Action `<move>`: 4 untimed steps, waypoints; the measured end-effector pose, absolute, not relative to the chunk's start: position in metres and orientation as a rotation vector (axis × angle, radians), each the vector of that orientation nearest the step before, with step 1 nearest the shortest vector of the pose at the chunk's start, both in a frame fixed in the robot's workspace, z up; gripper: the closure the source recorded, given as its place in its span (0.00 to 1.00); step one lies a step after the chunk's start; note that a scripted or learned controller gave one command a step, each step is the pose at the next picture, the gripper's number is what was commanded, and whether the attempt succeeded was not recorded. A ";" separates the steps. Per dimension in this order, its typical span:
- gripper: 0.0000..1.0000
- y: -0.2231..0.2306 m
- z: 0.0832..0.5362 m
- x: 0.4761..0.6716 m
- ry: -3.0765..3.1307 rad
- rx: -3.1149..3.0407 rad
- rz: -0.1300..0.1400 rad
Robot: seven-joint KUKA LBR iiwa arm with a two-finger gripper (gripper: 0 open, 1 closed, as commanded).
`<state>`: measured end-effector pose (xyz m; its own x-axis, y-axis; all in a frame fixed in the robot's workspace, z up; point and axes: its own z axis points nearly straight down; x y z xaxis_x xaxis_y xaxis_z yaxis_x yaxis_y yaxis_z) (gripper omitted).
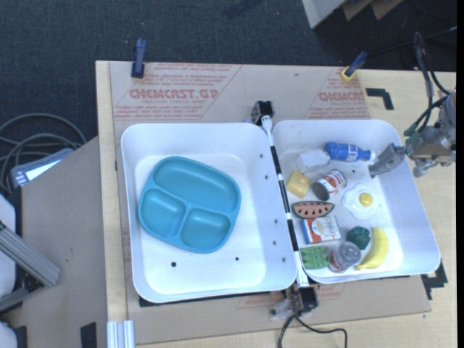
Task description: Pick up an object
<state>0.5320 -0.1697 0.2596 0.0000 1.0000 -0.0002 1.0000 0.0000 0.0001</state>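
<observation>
The tool point(384, 162) sits at the right rim of the right bin point(424, 227), just inside its upper right part, with the arm's wrist reaching in over the counter point(217, 85) behind it. A dark finger slants down and left toward the bin floor; whether the tool is open or closed cannot be told from this angle, and nothing is seen between its fingers. No object is picked yet, so the step in hand looks like choosing a target and lining up above it. Nearest to the tool, just to its left, lies the blue bottle point(346, 151) on its side; a little further left and below it stands the can point(330, 183), with the yellow block point(298, 184) beyond. Directly below the tool rests the egg point(363, 201), and further down are the banana point(375, 249), the dark green piece point(357, 236), the jar point(346, 254), the carton point(321, 230) and the watermelon slice point(312, 209). Far to the left, in the other bin point(138, 151), lies the blue tray point(190, 204). The bottle seems the easiest choice: it is close and has free floor around it. To do it well, the tool should probably be centred over the bottle's middle, its fingers set across the narrow width rather than along the length, and lowered straight so the round body does not roll away. The lower cluster is crowded and risks nudging neighbours; the flat egg offers little to pinch.
</observation>
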 end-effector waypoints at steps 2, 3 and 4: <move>0.00 -0.109 0.084 0.570 2.225 2.224 -0.003; 1.00 -0.109 0.095 0.571 2.221 2.222 0.000; 0.00 -0.109 0.095 0.571 2.221 2.223 -0.001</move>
